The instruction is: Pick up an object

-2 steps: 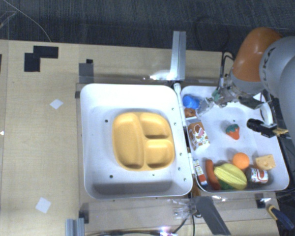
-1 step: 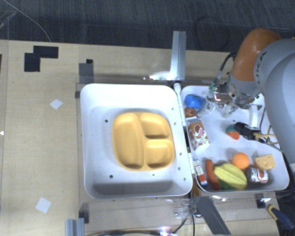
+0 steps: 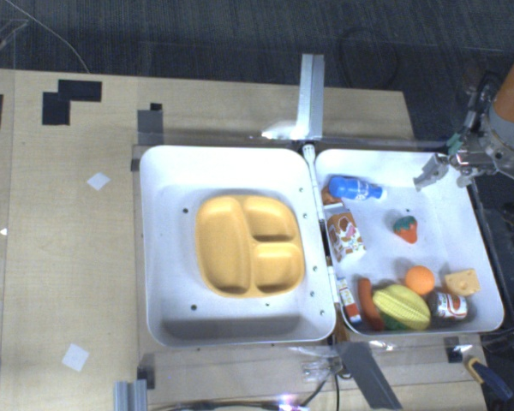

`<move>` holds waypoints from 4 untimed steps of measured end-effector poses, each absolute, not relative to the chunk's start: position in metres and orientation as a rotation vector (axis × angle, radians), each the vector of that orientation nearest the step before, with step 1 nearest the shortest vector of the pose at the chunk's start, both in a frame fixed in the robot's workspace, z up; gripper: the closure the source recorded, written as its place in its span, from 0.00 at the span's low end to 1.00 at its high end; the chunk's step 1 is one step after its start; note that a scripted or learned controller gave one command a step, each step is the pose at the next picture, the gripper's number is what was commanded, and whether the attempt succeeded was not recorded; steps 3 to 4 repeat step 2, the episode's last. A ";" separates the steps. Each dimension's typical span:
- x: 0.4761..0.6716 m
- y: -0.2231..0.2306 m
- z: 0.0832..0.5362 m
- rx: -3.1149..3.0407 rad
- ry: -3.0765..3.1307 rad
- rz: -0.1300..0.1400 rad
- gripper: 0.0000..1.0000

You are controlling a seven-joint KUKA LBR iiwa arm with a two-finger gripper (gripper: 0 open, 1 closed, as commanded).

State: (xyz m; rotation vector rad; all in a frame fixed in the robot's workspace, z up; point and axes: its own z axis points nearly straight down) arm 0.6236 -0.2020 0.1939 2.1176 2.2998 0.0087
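Two white bins side by side on the bench: left bin with a yellow compartment tray; right bin with a blue bottle, strawberry, snack packet, orange, corn cob, cheese wedge, small can and red sausage, crowded mostly along the near edge. Gripper over the right bin's far right corner, above bare floor, well apart from the strawberry; fingers spread open, nothing between them.
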 end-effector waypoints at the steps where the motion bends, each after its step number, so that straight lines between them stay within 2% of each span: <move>1: 0.602 -0.202 0.100 2.589 1.780 0.001 0.00; 2: 0.620 -0.166 0.121 3.017 0.872 0.005 0.00; 4: 0.620 -0.166 0.121 3.017 0.872 0.005 0.00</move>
